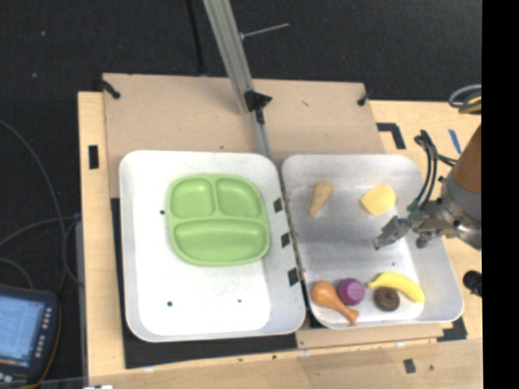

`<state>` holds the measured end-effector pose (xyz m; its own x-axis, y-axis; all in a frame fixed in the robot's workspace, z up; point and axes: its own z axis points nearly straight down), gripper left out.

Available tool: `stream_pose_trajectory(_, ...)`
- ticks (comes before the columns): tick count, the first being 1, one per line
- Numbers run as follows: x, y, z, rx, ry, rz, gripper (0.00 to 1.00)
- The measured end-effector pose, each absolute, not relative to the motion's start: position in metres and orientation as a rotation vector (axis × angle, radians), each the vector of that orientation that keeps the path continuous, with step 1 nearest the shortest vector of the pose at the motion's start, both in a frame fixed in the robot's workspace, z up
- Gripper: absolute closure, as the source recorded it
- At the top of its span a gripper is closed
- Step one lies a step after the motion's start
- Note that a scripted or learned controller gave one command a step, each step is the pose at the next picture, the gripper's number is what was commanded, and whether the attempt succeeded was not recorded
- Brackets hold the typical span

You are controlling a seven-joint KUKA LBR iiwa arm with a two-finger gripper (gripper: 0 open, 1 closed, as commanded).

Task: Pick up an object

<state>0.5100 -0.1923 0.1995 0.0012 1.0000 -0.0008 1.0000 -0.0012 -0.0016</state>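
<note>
The grey end effector (pixel 388 235) is hovering inside the right white bin (pixel 340 168), near its right wall, tilting inward; whether it is released or clenched, I cannot tell. Nothing is sitting in its grasp. Candidates are lying loose: a pale yellow rounded lump (pixel 379 200) just beyond it, a tan cone (pixel 319 198) toward the far edge, a smooth curved yellow banana (pixel 399 285) along the near edge. A green moulded divided plate (pixel 219 220) is occupying the left bin.

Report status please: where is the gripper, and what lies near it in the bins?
Gripper low over right bin, nothing seen between its fingers. Yellow piece just above it in view, banana just below. Green tray in left bin.
</note>
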Motion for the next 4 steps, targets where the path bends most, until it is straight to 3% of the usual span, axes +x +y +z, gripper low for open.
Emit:
stream_pose_trajectory(2, 0.518, -0.190, 0.099, -2.225, -2.220, 0.002, 0.00)
stream_pose_trajectory(3, 0.520, -0.192, 0.112, -2.234, -2.217, -0.002, 1.00)
stream_pose_trajectory(4, 0.518, -0.198, 0.175, -2.232, -2.224, -0.005, 1.00)
